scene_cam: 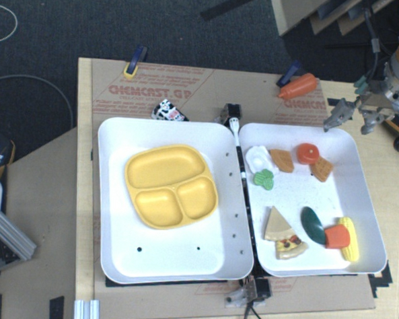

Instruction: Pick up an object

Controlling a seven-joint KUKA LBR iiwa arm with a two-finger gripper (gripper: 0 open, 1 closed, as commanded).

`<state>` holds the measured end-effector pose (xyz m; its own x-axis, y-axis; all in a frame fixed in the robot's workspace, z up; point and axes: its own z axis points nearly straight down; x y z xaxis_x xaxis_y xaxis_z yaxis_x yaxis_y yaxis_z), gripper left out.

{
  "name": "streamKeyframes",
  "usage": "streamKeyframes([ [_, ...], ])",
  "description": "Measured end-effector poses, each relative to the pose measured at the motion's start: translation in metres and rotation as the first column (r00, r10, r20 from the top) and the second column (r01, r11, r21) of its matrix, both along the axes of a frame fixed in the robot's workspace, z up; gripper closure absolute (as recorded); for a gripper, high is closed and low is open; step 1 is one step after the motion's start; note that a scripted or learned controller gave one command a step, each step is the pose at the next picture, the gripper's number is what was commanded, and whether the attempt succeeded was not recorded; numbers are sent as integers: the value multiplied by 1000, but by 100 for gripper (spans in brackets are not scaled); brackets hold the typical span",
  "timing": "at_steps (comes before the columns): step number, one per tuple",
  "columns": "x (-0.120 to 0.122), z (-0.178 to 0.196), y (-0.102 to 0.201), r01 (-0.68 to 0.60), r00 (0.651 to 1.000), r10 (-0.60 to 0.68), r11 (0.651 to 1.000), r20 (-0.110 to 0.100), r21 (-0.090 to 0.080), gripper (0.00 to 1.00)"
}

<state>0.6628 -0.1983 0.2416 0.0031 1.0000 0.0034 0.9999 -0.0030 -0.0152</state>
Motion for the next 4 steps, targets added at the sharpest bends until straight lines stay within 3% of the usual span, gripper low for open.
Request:
streamKeyframes([
  [1, 2, 10, 1, -3, 1000, 3, 1000, 15, -3, 0],
  [2, -5, -49, -3, -3, 1000, 3, 1000, 10, -2, 0],
  [4, 4, -150, -3, -5, 1000, 5, 1000, 9, -2, 0],
])
